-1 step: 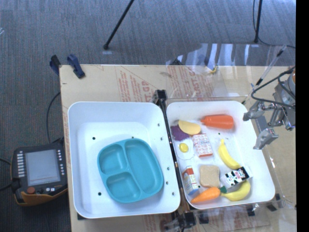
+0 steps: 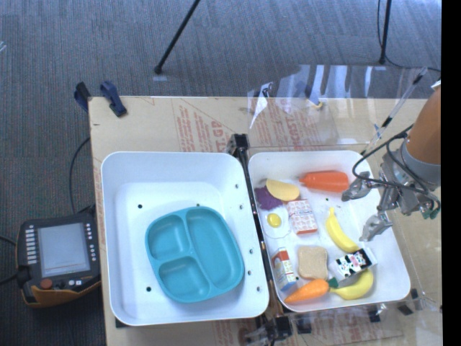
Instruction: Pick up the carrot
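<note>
The carrot point(image 2: 308, 292), orange with a green stub at its right end, lies at the front edge of the right bin point(image 2: 400, 265), just below a bread slice point(image 2: 312, 262). My gripper point(image 2: 367, 208) hovers over the right side of that bin, well behind and to the right of the carrot. Its two fingers point(image 2: 376, 228) are spread open and nothing sits between them. The nearest thing to them is a banana point(image 2: 338, 231).
The right bin also holds an orange-red elongated piece point(image 2: 327, 181), a second banana point(image 2: 358, 286), a black-and-white carton point(image 2: 352, 263), a small bottle point(image 2: 283, 265), a pink packet point(image 2: 302, 217) and a fried egg point(image 2: 274, 220). The left bin point(image 2: 130, 171) holds a blue divided plate point(image 2: 193, 252).
</note>
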`<state>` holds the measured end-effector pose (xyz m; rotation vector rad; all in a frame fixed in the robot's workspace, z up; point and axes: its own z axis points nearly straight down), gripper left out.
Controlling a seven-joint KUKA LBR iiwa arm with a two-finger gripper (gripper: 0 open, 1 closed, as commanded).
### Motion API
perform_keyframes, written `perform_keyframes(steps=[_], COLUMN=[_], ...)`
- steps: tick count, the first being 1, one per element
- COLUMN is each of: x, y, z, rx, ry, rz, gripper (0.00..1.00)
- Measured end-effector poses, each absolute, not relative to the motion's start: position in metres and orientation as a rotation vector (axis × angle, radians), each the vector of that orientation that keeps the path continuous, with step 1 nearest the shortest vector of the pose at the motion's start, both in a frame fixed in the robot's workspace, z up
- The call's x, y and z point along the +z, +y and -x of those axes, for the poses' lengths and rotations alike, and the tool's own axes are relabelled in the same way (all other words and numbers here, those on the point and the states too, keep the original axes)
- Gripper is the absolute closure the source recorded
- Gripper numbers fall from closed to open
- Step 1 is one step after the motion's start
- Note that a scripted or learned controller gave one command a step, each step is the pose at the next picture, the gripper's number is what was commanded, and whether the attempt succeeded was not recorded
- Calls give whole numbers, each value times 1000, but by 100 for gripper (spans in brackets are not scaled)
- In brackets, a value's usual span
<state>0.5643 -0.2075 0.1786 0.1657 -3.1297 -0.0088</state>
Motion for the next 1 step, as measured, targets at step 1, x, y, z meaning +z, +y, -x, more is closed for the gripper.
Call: perform_keyframes(steps=[1], x=[99], y=[-210], z=[-597], rx=[4], ry=[-3145], rz=[-267], gripper=[0])
